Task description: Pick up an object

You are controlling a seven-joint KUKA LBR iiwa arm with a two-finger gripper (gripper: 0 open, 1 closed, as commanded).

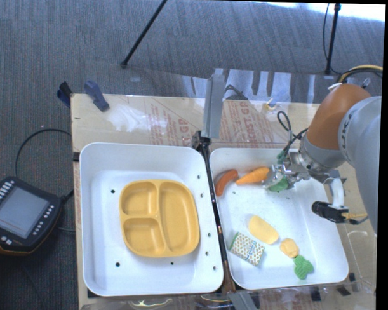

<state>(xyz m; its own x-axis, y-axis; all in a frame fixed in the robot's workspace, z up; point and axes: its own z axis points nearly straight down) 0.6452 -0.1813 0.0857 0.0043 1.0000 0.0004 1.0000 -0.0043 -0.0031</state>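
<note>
Pincer (283,176) is low at the right bin's (328,235) far edge, on the carrot's leafy green end (279,184); can't tell how far it's open or whether it grips anything (fingers lost in clutter). Carrot (253,177) lies beside a sausage (225,179). Yellow divided plate (159,217) sits in left bin (98,179).
</note>
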